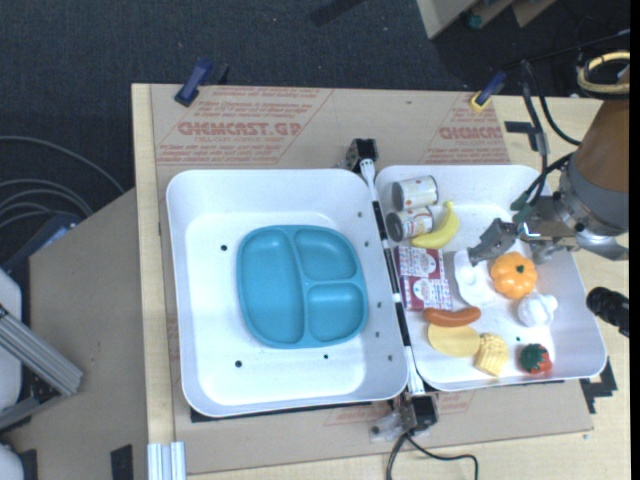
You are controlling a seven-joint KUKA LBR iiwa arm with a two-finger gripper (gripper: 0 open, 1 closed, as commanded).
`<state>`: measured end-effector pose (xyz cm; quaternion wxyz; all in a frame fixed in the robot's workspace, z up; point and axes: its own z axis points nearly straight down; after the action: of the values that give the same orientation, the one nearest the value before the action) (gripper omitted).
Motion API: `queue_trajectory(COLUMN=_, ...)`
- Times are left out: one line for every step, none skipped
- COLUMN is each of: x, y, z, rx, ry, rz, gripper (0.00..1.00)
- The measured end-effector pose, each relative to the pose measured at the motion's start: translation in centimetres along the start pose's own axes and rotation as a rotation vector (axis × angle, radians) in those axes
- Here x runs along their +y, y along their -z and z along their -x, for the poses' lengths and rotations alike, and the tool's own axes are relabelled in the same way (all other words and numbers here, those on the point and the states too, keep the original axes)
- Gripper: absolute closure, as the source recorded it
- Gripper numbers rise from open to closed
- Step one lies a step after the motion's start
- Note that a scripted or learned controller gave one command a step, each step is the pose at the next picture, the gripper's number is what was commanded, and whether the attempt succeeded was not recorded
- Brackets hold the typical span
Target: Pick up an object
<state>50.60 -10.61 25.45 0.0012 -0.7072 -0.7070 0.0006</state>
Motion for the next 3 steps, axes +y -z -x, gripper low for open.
queue_trajectory(x=4.4, y=-16.5, z=2.3, rx=-0.003, ry=-0.001, rz=0.009, gripper=0.0)
queue_trajectory(x=10.1, y=-16.5, z=0.4, rx=-0.002, ry=0.001, rz=0.013, gripper=0.0)
queue_trajectory(x=10.2, y=-15.5, z=0.3, rx=0.0, ry=0.0, rz=0.015, gripper=1.0)
